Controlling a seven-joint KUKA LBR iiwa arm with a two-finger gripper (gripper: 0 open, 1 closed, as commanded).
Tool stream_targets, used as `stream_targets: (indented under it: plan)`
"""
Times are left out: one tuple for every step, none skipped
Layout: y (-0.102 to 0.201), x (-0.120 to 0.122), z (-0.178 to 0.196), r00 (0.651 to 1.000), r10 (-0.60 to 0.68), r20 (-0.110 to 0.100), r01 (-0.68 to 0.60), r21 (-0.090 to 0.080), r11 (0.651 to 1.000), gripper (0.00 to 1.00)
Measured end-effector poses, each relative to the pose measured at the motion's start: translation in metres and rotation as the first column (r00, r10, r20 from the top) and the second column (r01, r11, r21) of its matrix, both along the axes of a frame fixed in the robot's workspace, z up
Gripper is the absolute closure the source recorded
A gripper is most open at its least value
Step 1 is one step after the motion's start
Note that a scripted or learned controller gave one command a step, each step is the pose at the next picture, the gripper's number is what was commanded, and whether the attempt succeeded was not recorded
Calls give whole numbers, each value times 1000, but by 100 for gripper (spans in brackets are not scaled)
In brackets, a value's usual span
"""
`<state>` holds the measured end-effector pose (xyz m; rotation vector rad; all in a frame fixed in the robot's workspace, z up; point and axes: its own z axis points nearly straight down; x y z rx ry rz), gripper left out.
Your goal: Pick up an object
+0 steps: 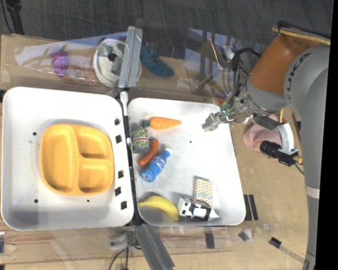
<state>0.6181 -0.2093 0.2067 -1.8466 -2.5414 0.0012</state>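
Observation:
My gripper hangs over the far right part of the right bin, and nothing shows between its fingers. To its left lies an orange carrot. Below the carrot are a small green can, a red-orange sausage and a blue bottle. Near the bin's front edge lie a yellow banana, a black-and-white toy and a patterned packet.
The left bin holds a yellow divided tray. Behind the bins lie a purple item, a white coil and a teal cloth. A pink object sits right of the right bin.

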Motion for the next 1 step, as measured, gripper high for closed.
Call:
stream_targets:
  plan:
    - [0,0,0,1000,0,-1,0,0,1000,0]
